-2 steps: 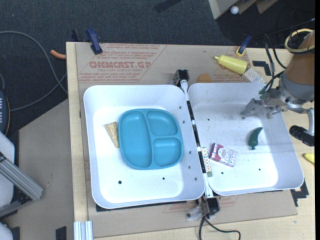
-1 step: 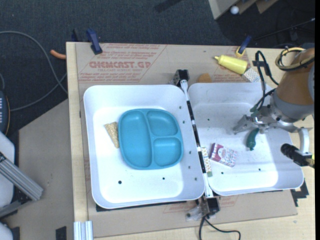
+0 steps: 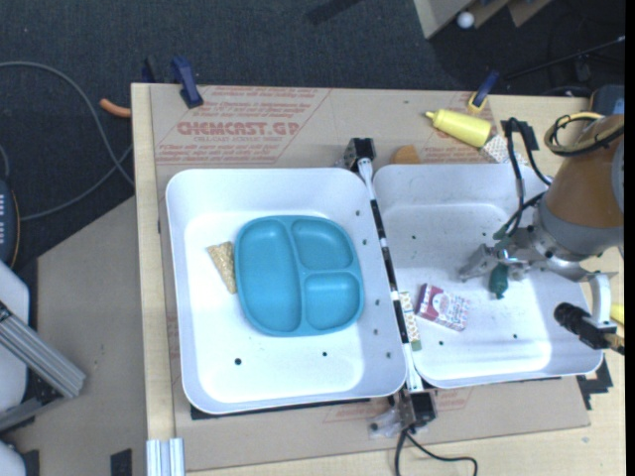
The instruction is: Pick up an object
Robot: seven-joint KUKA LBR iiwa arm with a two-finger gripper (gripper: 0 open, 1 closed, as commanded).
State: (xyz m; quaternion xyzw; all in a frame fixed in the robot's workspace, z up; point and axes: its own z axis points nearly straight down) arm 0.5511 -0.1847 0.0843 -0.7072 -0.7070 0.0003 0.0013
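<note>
My gripper point(image 3: 493, 264) is low over the middle of the right bin point(image 3: 437, 191), with the grey arm and its orange band point(image 3: 585, 181) reaching in from the right. A small dark green object point(image 3: 498, 283) lies right at the gripper's tip, touching or just under it; I cannot make out whether it is gripped. A small red and white packet point(image 3: 443, 307) lies flat on the bin floor, to the left of and nearer than the gripper, apart from it.
The left bin point(image 3: 198, 206) holds a blue divided plate point(image 3: 298, 273) with a tan piece point(image 3: 222, 261) at its left edge. A yellow object point(image 3: 461, 124) and a small orange one point(image 3: 404, 154) lie on the bench behind the right bin. Black cables point(image 3: 516, 157) hang beside the arm.
</note>
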